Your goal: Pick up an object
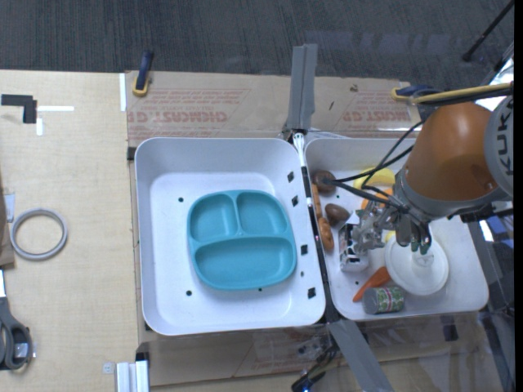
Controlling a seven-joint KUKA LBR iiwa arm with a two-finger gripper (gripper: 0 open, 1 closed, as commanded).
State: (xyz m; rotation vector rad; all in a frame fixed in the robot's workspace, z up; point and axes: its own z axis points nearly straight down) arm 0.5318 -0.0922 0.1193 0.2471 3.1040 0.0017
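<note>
The table (65,300) carries two shallow white bins side by side. The left bin (155,243) holds a teal divided plate (242,240) lying flat near its centre, apart from all walls. The right bin (470,288) holds the candidate objects for the pick. The arm (453,158) reaches in over the right bin, its orange band above the wrist covering much of the bin's upper half. The claw (384,227) sits low over the clutter in the bin's middle; whether it is released or clenched cannot be told, and no object can be confirmed in its grasp. Beside it lies a white round dish (418,268). A grey-green can (384,300) lies on its side near the front wall, with an orange carrot-like piece (372,282) just beside it. Along the left wall are a brown oval item (336,213) and a slim orange-brown piece (326,233). A yellow item (377,178) is partly hidden under the cables. Judged step: approach or grasp attempt, with no lift yet evident. The next move likely calls for closing on one item clear of its neighbours, then a straight vertical lift to verify the hold.
</note>
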